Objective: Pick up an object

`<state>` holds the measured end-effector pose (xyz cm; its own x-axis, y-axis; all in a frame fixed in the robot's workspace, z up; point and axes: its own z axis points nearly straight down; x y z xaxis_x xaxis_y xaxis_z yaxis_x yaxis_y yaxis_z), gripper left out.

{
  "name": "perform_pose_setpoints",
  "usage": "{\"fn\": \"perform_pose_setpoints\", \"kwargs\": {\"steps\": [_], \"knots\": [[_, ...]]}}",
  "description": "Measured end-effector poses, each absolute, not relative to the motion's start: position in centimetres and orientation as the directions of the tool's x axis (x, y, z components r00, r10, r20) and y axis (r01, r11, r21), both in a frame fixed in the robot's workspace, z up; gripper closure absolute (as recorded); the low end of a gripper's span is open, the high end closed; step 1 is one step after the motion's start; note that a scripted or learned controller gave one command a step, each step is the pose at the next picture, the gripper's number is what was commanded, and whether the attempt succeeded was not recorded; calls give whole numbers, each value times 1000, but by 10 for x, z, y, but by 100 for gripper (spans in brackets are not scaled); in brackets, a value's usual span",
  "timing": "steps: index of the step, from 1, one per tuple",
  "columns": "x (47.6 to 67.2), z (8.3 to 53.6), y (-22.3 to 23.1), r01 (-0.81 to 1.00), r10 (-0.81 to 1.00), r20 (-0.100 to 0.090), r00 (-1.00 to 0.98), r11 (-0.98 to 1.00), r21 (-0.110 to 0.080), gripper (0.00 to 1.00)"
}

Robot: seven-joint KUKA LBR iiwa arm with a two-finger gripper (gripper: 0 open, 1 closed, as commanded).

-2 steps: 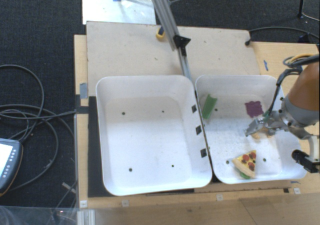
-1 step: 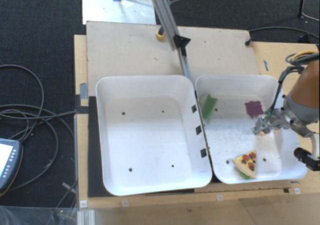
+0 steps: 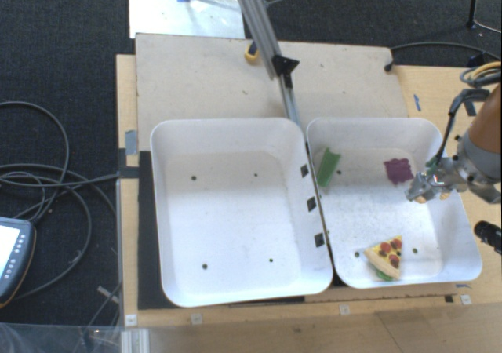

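Gripper (image 3: 427, 189) poised beside purple block (image 3: 398, 170); jaw state impossible to tell; block probably soft and light; best pinched across short sides.

Single fixed overhead camera, slanted down over both white bins (image 3: 235, 136), moderately distant.

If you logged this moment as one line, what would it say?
arm: in from right | hand: over right bin, near purple piece | also there: green piece, pizza slice
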<state>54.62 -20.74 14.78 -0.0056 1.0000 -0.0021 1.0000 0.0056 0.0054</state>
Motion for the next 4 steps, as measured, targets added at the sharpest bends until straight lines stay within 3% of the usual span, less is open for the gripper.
{"fn": "perform_pose_setpoints", "kwargs": {"steps": [1, 2, 4], "knots": [[545, 209, -201, 1000, 1000, -3, -7, 7, 8, 100], [546, 238, -201, 1000, 1000, -2, -6, 6, 5, 100], [571, 240, -108, 1000, 1000, 1, -11, 11, 3, 100]]}}
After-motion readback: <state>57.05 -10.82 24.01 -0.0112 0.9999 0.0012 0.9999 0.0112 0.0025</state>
